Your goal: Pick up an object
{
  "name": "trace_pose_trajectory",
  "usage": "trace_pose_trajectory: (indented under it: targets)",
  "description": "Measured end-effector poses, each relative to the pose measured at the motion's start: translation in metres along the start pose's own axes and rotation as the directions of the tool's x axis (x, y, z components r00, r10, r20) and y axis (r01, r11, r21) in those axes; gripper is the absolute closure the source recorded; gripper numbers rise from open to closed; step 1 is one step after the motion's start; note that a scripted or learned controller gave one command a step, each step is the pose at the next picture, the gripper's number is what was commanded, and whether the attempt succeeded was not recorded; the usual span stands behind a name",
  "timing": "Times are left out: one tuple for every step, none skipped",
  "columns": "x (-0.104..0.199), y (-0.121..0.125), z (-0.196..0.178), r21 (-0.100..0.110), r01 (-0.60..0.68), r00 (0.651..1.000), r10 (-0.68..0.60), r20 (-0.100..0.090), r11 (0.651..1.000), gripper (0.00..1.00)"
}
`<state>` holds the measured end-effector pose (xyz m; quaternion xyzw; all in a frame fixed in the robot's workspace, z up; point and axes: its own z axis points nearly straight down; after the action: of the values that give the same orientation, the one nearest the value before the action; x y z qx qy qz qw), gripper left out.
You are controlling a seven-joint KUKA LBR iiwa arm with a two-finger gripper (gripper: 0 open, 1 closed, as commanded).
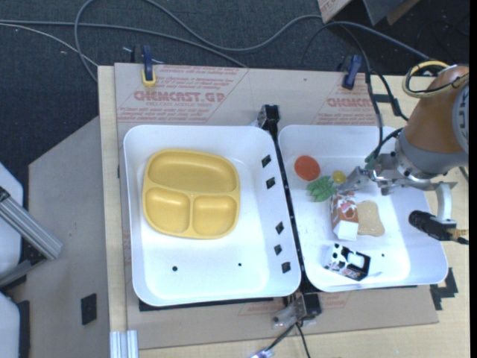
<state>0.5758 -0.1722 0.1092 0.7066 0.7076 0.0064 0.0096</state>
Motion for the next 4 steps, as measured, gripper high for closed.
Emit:
trace_pose_trajectory:
  targets:
    - [0.002,0.002,-0.01,-0.003,0.0,1.0,0.0,-0.004,1.0,1.0]
    - [-0.008,0.007,-0.059,0.017,-0.001,1.0,0.001,-0.002,1.0,1.0]
    - [-0.002,0.006,-0.122,0.015,0.0,1.0,0.0,-0.002,1.0,1.0]
    - [-0.003,0.008,-0.155,0.017,0.0,1.0,0.0,-0.003,1.0,1.0]
